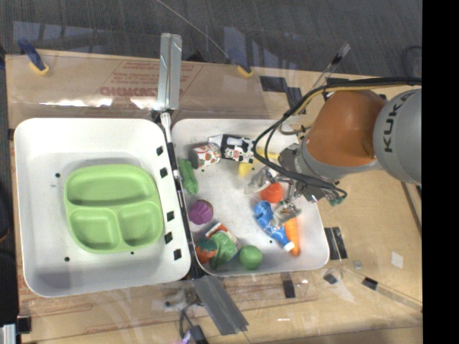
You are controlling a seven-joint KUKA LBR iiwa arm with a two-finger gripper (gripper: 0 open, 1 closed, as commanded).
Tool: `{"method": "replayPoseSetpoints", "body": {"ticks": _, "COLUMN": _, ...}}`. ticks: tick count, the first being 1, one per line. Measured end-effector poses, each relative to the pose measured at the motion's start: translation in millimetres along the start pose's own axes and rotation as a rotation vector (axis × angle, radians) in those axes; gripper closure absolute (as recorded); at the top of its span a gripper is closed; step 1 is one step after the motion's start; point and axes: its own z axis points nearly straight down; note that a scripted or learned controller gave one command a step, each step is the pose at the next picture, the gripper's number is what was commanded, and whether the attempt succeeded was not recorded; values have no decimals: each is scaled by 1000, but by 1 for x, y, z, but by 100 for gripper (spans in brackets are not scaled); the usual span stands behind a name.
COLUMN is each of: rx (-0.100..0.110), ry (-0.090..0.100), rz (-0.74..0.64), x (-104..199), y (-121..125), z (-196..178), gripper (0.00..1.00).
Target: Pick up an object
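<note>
End effector (287, 205) low in right bin (310, 260), grip state unclear, near right wall among toys, carrot (292, 236) beside it, open floor mid-bin, green tray (112, 206) in left bin (36, 192)

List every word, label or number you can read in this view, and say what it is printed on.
"KU", cut off by the frame edge: on the grey arm.
Reddish mirrored print on the clear sheet behind the bins: too blurred to read.
Black-and-white toy in the right bin: markings unreadable.

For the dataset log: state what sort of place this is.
Likely a robotics lab grasping bench: a robot arm over two white bins, toy food such as a carrot, and a green divided tray.
</note>
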Motion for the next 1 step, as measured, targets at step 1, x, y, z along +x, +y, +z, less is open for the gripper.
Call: {"method": "replayPoseSetpoints", "body": {"ticks": 1, "rx": 0, "ry": -6, "rz": 118, "x": 21, "y": 13, "z": 8, "gripper": 0}}
